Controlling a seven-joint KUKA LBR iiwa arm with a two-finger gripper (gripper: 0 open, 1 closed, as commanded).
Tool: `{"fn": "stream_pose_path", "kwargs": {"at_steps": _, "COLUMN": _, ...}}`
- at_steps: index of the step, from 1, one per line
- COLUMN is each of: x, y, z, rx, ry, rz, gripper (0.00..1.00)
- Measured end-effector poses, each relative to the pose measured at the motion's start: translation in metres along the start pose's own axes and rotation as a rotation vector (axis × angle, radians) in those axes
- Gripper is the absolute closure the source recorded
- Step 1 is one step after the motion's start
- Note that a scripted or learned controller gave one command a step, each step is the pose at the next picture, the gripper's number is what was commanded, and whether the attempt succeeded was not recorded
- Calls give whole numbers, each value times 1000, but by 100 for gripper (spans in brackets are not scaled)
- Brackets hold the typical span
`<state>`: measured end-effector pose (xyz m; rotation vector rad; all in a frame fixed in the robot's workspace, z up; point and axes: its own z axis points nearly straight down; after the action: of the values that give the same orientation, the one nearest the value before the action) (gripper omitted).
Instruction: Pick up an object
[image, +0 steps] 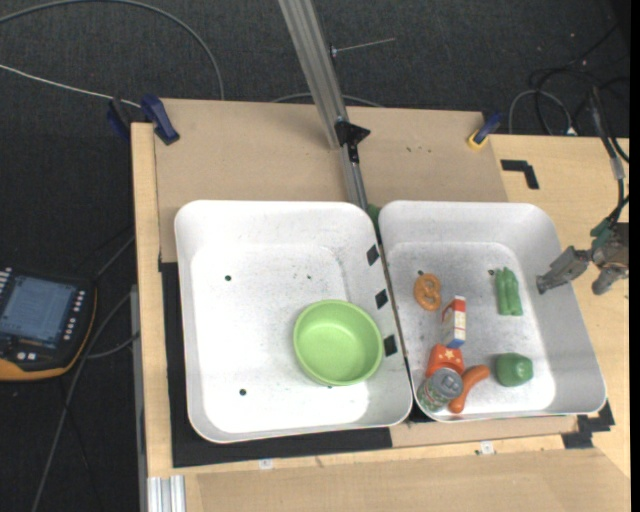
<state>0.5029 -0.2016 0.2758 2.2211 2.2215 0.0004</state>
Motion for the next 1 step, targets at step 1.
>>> {"fn": "stream_pose_path", "kwargs": {"at_steps": 1, "x": -2, "y": -9, "z": 57, "rx": 4, "ry": 1, "rz": 1, "gripper": 0}}
